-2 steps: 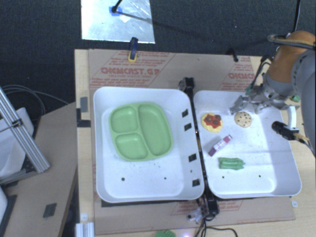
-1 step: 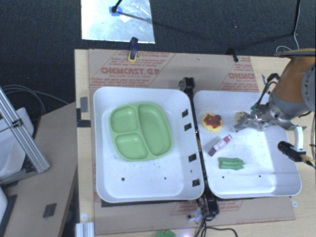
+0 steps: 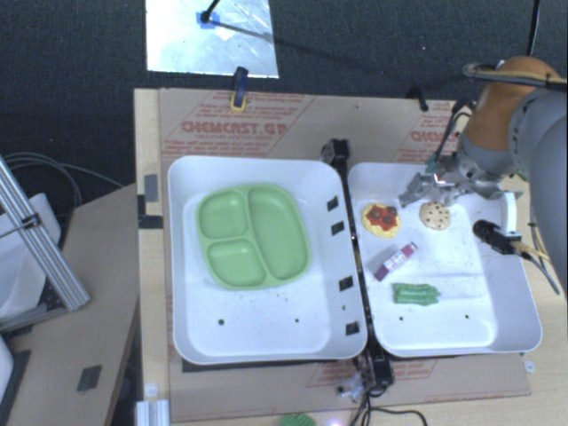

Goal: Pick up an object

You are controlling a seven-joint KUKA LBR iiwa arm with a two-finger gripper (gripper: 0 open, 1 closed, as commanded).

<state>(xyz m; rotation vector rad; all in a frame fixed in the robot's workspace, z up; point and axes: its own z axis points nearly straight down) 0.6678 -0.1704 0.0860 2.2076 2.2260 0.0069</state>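
Cookie (image 3: 435,216) lies on right bin (image 3: 497,327) floor, just below gripper (image 3: 429,187). Pizza toy (image 3: 381,219) to gripper's lower left, purple marker (image 3: 394,261) and green toy (image 3: 415,295) further below. Gripper's fingers spread apart, nothing btwn them. Green divided tray (image 3: 252,236) in left bin (image 3: 200,327), well left.

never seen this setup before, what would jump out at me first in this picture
The pale green three-compartment plastic tray lies in the left white bin. In the right white bin lie a small round yellow and red pizza-like toy, a tan round cookie toy, a purple and white tube and a green knobbly toy. The grey and orange arm's tool hangs over that bin's far side, near the cookie.
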